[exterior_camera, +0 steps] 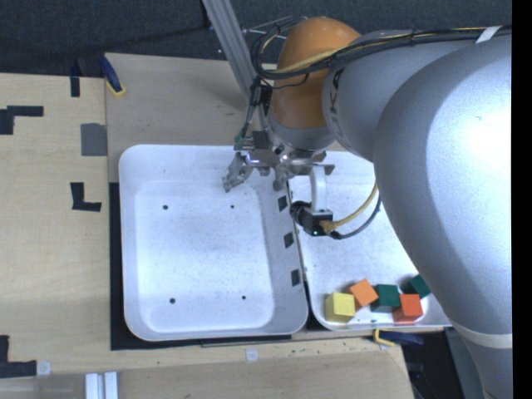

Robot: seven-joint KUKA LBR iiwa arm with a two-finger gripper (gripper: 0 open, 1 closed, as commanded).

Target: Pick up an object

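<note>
Several small blocks lie together in the near corner of the right bin (353, 248): a yellow block (339, 306), an orange block (363, 292), a green block (387, 296), a red block (410, 307) and a dark green block (419, 286). My gripper (256, 175) hangs over the far right corner of the left bin (199, 327), close to the wall between the two bins. It is open, with nothing between its fingers. It is well away from the blocks, towards the far left of them.
The big grey arm covers most of the right bin's right side. A slanted metal bar (229, 27) stands behind the bins. Black tape marks (83, 198) lie on the wooden bench at left. The divider between the bins carries black marks (291, 239).
</note>
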